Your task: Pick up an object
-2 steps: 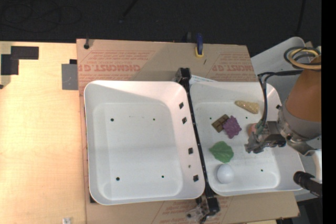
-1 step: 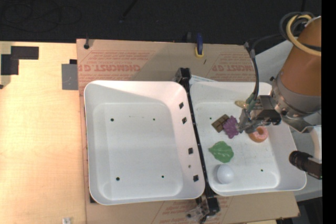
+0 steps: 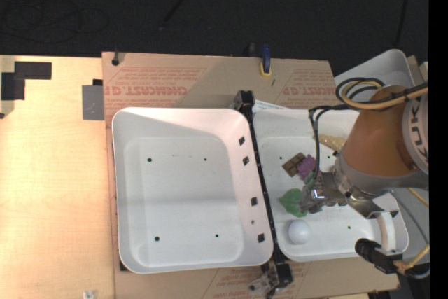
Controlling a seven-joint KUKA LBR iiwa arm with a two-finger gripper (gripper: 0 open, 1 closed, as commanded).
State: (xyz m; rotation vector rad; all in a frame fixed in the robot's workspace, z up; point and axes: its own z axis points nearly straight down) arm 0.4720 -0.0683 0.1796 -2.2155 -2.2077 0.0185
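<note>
1. The right shallow white plastic bin (image 3: 329, 248) holds the candidates: a crumpled green soft object (image 3: 290, 201), a small purple piece (image 3: 306, 164) touching a brown block (image 3: 292, 164), and a white ball (image 3: 299, 232) near the front wall.
2. The claw (image 3: 313, 197) sits low just beside the green object, at its right edge; whether its jaws are parted or closed on anything, I cannot tell, since the wrist hides them.
3. To do this step well, I judge the claw should centre over the green object before closing, then lift straight up, clear of the ball.
4. The grey arm, orange band (image 3: 374, 143) uppermost, reaches in from the right and points steeply down into that bin.
5. The left white bin (image 3: 133, 150) lies well apart on the bench (image 3: 49, 185).
</note>
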